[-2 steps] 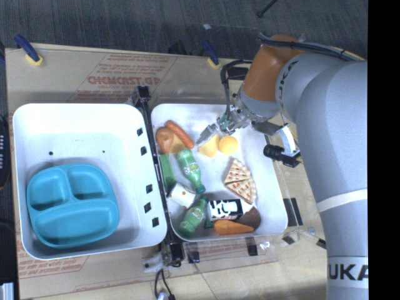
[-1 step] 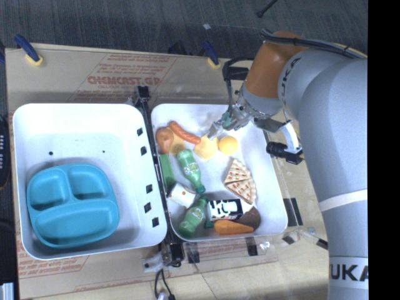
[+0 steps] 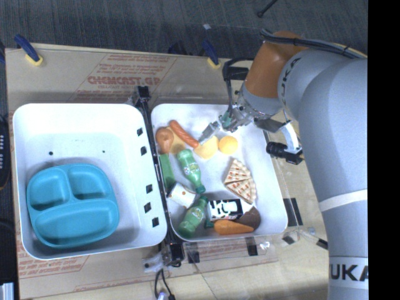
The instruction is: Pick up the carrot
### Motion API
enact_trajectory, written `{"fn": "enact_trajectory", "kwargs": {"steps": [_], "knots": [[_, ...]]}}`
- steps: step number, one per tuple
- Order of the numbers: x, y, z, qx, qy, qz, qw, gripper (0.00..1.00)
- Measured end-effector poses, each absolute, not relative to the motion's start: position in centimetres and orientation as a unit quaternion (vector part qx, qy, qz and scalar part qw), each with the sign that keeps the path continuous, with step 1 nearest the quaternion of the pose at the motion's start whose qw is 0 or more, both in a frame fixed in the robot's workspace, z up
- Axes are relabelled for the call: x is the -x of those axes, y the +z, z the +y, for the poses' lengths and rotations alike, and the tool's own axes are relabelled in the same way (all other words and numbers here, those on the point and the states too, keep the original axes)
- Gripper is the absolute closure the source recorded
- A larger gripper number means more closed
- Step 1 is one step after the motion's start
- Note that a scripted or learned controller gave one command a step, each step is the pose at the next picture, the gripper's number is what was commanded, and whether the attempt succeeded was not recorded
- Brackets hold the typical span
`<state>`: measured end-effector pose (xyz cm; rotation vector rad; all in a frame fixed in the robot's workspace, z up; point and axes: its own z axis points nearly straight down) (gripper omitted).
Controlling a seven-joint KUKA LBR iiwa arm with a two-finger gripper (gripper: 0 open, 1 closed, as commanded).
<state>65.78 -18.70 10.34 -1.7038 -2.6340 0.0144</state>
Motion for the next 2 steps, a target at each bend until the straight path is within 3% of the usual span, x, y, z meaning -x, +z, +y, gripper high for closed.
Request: {"fn": "enact_trajectory", "kwargs": {"steps": [1, 2], "knots": [[-65.9, 11.5, -18.7, 0.541, 0.0052, -0.841, 0.002, 1.00], [-54.5, 9.3, -21.2, 0.525, 0.0015, -0.851, 0.002, 1.00]]}}
